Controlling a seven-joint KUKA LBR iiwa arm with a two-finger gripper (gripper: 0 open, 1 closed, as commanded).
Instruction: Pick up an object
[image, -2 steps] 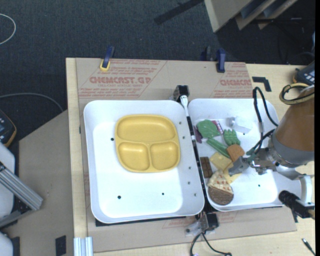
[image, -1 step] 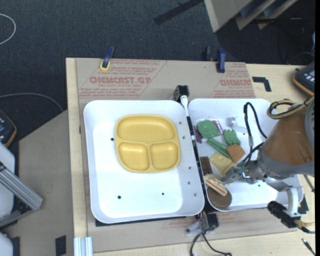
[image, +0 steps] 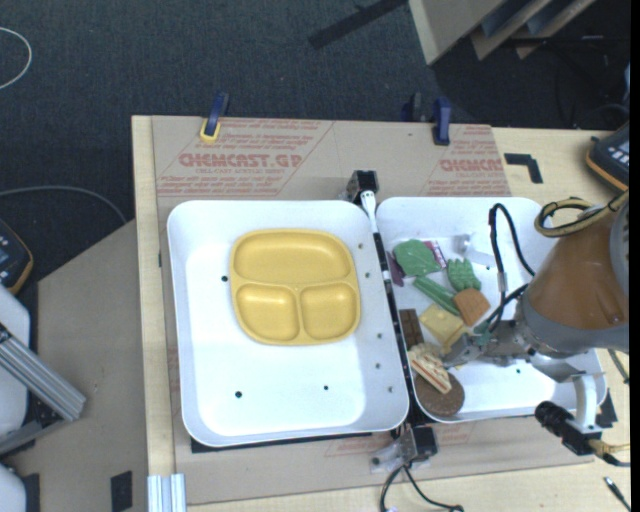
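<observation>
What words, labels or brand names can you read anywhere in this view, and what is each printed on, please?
"CHEMCAST GP": red print on the brown board behind the left bin; smaller red lines around it are too blurred to read.
"CHEMCAST", cut off: red print on the same board behind the right bin.
Nothing readable on the yellow tray.

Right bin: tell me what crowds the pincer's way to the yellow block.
Nothing visible stands between the pincer and the yellow block beside it. The block is hemmed in, though: an orange-brown piece touches its upper right and a sandwich-like toy lies just below.
</observation>
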